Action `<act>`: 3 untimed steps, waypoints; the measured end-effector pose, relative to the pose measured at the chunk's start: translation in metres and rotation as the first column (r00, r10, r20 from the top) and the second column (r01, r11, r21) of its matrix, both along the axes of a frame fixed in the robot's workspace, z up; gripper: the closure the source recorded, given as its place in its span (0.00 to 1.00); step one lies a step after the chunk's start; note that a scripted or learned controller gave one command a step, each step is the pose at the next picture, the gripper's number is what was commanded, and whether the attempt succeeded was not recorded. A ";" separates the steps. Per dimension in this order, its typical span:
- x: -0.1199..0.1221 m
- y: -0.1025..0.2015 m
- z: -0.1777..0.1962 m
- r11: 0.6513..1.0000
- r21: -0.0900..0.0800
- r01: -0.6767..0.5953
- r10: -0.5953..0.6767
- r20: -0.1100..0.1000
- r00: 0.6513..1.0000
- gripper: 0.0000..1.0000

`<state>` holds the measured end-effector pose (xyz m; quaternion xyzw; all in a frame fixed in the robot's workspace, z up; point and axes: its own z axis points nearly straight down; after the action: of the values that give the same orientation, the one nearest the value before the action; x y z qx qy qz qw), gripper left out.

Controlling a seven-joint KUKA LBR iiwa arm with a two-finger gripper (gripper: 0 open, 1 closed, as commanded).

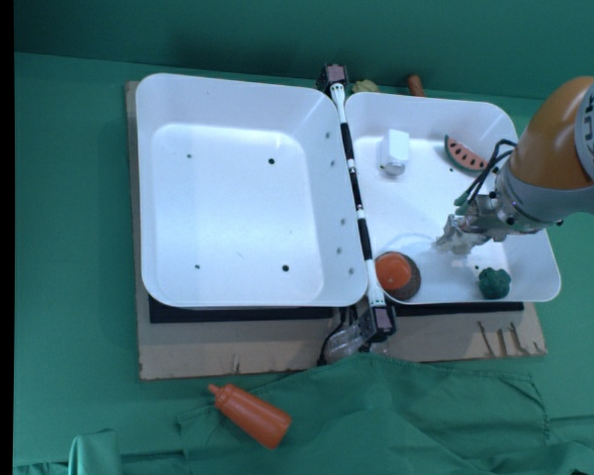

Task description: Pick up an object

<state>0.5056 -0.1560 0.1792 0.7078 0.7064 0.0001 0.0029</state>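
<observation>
broccoli toy (494,282), small and dark green, sat in the near right corner of the right bin (520,132), just beside the rim and nearest of the loose things to the gripper (457,236). the grey arm (564,156) reached in from the right, its gripper low over the bin floor, a little left and far of the broccoli and apart from it. whether its claw stood open or closed could not be told at that slant, and nothing could be seen between its tips. elsewhere in the bin lay an orange and brown round piece (397,274) at the near left corner, a small white block (394,150) toward the far left, and a watermelon slice (464,153) against the far right wall. the left bin (178,107) lay alongside, and an orange bottle (249,415) rested on green cloth in front of the bench. the broccoli looked light and probably soft or bumpy, unlikely to break; a pinch across its crown from above seemed best, though the wall close by left little room for the outer finger.
</observation>
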 end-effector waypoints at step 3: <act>-0.038 -0.033 0.042 1.000 -0.002 0.004 -0.004 0.003 1.000 0.00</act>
<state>0.4675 -0.1892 0.2209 0.7094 0.7048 0.0006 0.0045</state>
